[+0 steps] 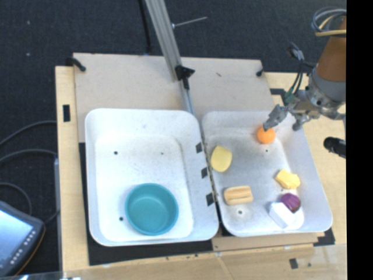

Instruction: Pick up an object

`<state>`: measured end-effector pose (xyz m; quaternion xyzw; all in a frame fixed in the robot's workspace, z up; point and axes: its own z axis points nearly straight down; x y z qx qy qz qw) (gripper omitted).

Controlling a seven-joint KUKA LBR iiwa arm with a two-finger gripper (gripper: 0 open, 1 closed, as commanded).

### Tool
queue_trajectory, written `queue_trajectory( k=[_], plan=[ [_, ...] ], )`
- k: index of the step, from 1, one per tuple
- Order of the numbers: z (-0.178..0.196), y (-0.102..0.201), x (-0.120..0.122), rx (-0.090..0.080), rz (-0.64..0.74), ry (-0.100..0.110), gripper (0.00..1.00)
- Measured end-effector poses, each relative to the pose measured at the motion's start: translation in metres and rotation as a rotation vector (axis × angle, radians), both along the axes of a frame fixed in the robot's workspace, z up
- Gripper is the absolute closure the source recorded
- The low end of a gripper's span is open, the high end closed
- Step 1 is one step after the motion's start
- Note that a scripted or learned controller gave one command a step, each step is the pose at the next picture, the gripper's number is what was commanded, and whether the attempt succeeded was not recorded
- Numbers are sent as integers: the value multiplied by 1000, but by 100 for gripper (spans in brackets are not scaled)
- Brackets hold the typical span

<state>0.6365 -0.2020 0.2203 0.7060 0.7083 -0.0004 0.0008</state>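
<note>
Jaws spread apart and empty, our gripper (288,118) hangs just above the orange ball (266,135) near the right bin's (245,217) far edge, so we would centre both fingers astride it before descending and closing.

Workbench on a dark floor

A pale wooden bench (134,80) stands on dark carpet (70,16); a metal post (163,31) rises behind; cables (23,150) trail left.
</note>
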Motion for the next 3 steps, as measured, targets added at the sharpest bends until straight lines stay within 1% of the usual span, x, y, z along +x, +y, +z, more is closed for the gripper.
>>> queue_trajectory(
  k=[1, 2, 3],
  plan=[
    [0, 0, 0, -1, 1, 1, 0],
    [-55, 5, 8, 0, 2, 4, 0],
    [-115, 0, 0, 0, -3, 6, 0]
  ],
)
